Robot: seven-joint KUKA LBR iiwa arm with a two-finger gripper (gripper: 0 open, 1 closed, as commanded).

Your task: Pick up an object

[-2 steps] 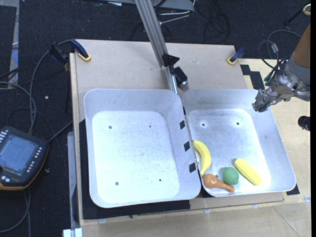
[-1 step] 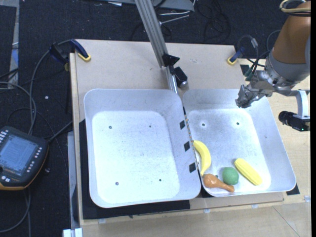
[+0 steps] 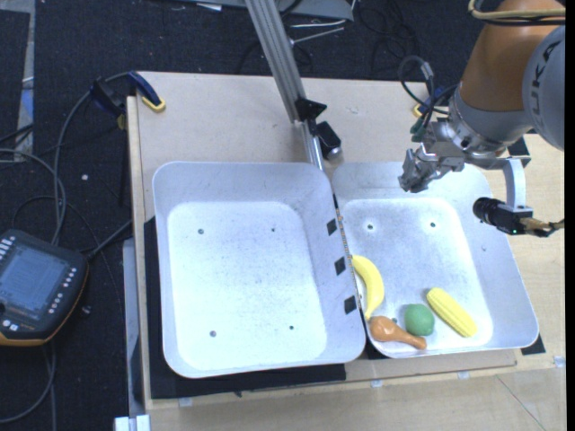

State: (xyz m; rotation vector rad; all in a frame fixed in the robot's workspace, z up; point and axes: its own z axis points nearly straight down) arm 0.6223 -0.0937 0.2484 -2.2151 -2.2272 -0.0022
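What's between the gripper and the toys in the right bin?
Nothing visible. The gripper sits over the right bin's far edge; the banana, drumstick, green ball and corn lie across bare floor.

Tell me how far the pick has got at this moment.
Nothing looks picked yet. The banana, green ball, corn cob and drumstick all lie at the right bin's near end. The gripper sits over that bin's far edge, apart from them. Approach, grasp and lift all remain.
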